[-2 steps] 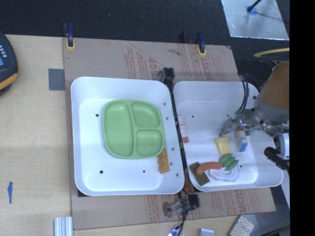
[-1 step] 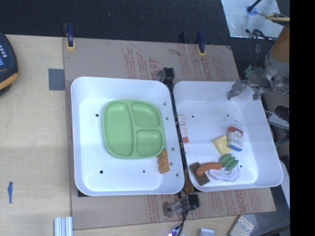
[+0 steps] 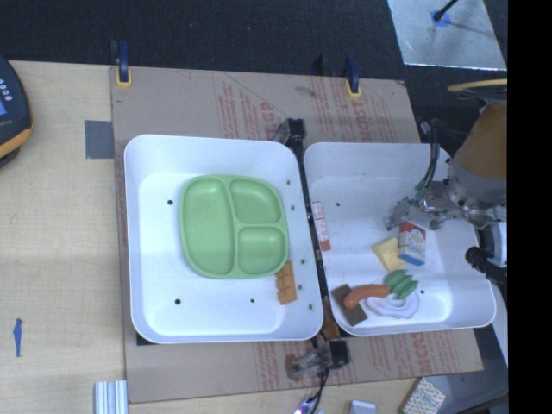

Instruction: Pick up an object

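Note:
My gripper (image 3: 412, 216) reaches in from the right over the right bin (image 3: 362, 166), just above a small white carton with red and blue print (image 3: 413, 244). The carton stands directly under the fingertips, touching or nearly so. A yellow wedge (image 3: 387, 253) lies against the carton's left side. Nearer the front lie a toy carrot with green leaves (image 3: 379, 291), a white round piece (image 3: 395, 306) and a dark brown block (image 3: 348, 308).
The left bin (image 3: 147, 231) holds a green divided plate (image 3: 233, 225) and a small orange-brown piece (image 3: 285, 284) near its front right. Clamps and a black bracket sit along the seam between the bins. A yellow device sits at the far left.

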